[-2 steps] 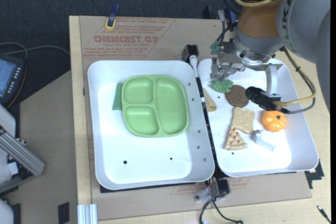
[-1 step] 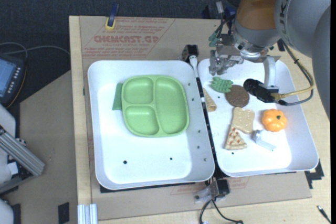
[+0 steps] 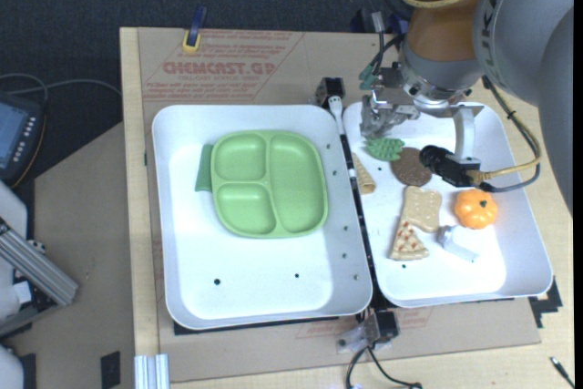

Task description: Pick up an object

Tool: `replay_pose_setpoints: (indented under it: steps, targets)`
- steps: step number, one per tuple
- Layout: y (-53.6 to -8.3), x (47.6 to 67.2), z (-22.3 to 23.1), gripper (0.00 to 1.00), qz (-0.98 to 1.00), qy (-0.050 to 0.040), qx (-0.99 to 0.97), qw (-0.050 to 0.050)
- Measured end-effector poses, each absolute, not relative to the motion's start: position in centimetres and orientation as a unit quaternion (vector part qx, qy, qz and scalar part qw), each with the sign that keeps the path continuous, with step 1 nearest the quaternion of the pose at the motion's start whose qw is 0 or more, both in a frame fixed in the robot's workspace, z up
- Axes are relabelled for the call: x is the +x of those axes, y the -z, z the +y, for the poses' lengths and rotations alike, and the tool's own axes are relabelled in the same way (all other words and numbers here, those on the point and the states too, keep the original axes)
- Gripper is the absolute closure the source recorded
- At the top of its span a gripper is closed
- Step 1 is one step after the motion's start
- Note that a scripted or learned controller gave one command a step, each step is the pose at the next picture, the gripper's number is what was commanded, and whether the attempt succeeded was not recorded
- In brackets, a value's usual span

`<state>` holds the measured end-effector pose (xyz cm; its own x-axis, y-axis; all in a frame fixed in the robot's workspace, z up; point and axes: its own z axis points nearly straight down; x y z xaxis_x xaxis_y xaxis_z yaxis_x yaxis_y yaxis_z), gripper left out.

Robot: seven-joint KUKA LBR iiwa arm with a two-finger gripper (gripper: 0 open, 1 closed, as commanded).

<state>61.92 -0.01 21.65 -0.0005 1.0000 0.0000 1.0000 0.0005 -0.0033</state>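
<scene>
Camera view: claw (image 3: 381, 130) at green leaf toy (image 3: 383, 146), grip unclear

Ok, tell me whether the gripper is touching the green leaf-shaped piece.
Cannot tell. In the camera view the gripper hangs directly over the green leaf-shaped piece in the right bin, overlapping it; no contact or gap shows plainly.

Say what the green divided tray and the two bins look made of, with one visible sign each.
Green divided tray: probably matte moulded plastic, with smooth rounded compartments. Left bin and right bin: likely glossy thin plastic, with soft glare and rounded rims.
</scene>
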Motion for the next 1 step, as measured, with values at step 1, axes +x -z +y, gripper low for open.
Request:
replay_pose_setpoints:
  steps: [1]
  targets:
    - [-23.44,61.77,0.07,1.00,-0.707,0.0015,-0.707,-0.001]
